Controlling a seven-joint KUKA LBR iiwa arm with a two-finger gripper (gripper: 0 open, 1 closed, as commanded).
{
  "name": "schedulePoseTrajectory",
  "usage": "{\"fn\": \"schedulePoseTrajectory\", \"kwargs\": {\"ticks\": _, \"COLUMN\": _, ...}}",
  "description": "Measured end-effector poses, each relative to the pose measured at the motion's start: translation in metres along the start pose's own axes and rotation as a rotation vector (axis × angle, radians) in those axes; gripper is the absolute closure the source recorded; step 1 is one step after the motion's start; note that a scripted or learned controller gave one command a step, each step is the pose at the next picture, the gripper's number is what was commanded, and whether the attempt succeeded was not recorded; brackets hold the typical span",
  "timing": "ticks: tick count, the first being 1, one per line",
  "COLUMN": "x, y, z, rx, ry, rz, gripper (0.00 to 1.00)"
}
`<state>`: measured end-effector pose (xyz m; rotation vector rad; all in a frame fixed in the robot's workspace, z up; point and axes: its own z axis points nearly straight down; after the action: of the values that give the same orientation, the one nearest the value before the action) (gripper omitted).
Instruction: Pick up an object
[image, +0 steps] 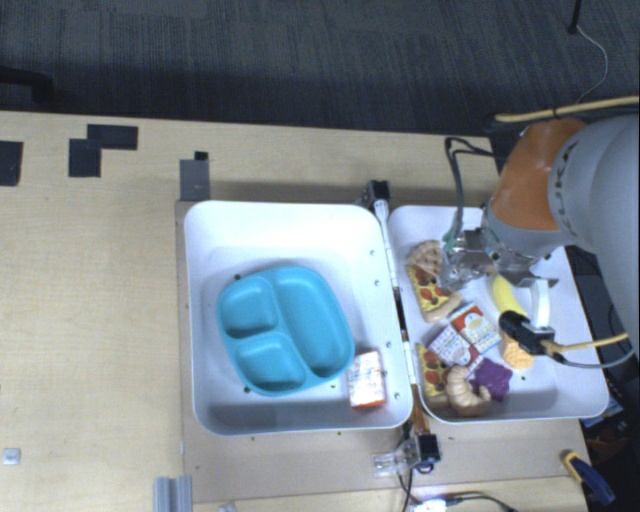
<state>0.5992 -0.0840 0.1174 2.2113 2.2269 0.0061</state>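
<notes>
A: Pizza slice (432, 297), toy food, right bin (580, 395), upper left part, just beside the divider between the two bins. A paler piece (427, 258) lies touching it at the far end; too blurred to name.

B: Handling?

A: Judged light, thin and stiff, likely moulded plastic, so slippery on its flat face. Best taken across the two long edges, mid-length, not at the narrow tip.

B: Claw?

A: Claw (462, 268) sits low over that corner, just beside the slice. How far it is open cannot be told; nothing is seen held in it.

B: Neighbours, going outward?

A: Yellow banana-like piece (506, 296) near the claw; small printed packet (463, 335) at mid-bin; purple piece (491, 377), orange waffle-textured piece (517, 353) and tan pretzel-like piece (464, 390) crowded at the near end. All judged light toys; crowding could foul a grasp there.

B: Left bin (200, 330)?

A: Blue compartment plate (285, 327); small orange-and-white carton (367, 380) just beside it at the near right corner. Both bins stand on the bench (90, 330).
</notes>
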Motion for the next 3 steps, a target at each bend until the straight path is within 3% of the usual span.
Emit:
{"fn": "schedulePoseTrajectory", "kwargs": {"ticks": 1, "x": 0.0, "y": 0.0, "z": 0.0, "rx": 0.0, "ry": 0.0, "rz": 0.0, "gripper": 0.0}}
{"fn": "schedulePoseTrajectory", "kwargs": {"ticks": 2, "x": -0.003, "y": 0.019, "z": 0.031, "rx": 0.0, "ry": 0.0, "rz": 0.0, "gripper": 0.0}}
{"fn": "schedulePoseTrajectory", "kwargs": {"ticks": 3, "x": -0.002, "y": 0.021, "z": 0.018, "rx": -0.007, "ry": -0.001, "rz": -0.005, "gripper": 1.0}}
